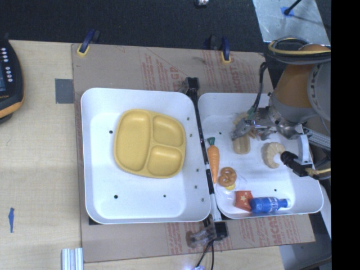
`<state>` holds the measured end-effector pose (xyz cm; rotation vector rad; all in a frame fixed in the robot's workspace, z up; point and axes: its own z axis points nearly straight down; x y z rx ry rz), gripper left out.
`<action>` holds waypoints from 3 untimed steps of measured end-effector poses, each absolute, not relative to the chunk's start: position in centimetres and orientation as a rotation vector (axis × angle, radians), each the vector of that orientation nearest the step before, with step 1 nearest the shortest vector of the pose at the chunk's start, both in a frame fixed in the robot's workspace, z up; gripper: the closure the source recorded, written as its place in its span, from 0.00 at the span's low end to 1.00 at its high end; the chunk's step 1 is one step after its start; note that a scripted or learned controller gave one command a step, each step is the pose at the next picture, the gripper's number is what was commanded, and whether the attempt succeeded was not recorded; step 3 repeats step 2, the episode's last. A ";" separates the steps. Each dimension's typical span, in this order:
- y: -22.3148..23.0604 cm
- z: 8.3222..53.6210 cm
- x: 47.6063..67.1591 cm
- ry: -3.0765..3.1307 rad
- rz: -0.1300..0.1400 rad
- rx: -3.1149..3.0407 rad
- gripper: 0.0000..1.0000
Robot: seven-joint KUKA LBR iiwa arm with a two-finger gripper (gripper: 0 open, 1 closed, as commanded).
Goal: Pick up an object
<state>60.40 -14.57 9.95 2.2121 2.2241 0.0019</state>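
The gripper (246,129) hangs low over the right bin (315,198), in its upper part, and the arm (298,83) comes in from the right side. The fingers (241,131) look spread a little, pointing down and to the left, and I see nothing between them. I would not say more than this about the opening, because the metal parts are small and mixed together in the view.

Just under the fingertips lies a small tan piece (242,145), maybe a bread or a cork shape. It is almost touching them, or very near. To the right of the fingers is a pale roll (273,154). Further below and left are a pretzel (227,176) and a carrot (213,156), the carrot lying along the bin wall. Well below, at the bottom edge, are a blue bottle (270,205) and a red box (243,199), touching each other. The left bin (101,207) holds a yellow tray (149,143).

I judge that the tan piece is the target now. To do it well, the fingers should come down with one on each side of the piece (not on top of it), go nearly to the bin floor, and then close slowly. The piece is small and round, so it may roll away if one finger touches first.
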 end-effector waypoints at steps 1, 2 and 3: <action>-13.3 9.2 65.2 2.227 0.002 2.214 0.00; -6.9 20.0 66.0 2.228 0.013 2.205 0.00; -6.9 20.0 66.0 2.228 0.013 2.205 0.00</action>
